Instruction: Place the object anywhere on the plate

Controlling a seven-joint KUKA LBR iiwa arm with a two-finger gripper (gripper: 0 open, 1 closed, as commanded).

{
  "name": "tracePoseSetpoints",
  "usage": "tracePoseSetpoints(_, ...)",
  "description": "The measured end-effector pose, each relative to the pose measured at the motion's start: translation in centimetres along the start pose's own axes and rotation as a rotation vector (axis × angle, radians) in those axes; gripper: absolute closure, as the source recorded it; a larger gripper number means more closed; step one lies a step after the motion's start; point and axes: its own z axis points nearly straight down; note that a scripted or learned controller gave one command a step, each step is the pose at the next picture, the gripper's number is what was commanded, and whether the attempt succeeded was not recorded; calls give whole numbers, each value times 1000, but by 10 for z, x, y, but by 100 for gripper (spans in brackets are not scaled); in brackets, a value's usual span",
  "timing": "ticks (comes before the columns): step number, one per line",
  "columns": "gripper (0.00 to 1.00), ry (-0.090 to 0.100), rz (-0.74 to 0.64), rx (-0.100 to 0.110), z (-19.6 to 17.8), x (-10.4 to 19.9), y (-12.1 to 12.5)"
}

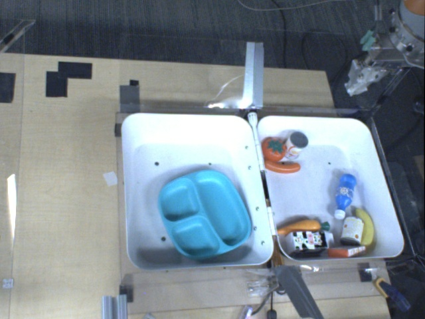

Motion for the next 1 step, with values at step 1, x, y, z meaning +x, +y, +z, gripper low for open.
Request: tracePoseSetpoints(1, 100, 3, -235, 0, 15, 40, 17)
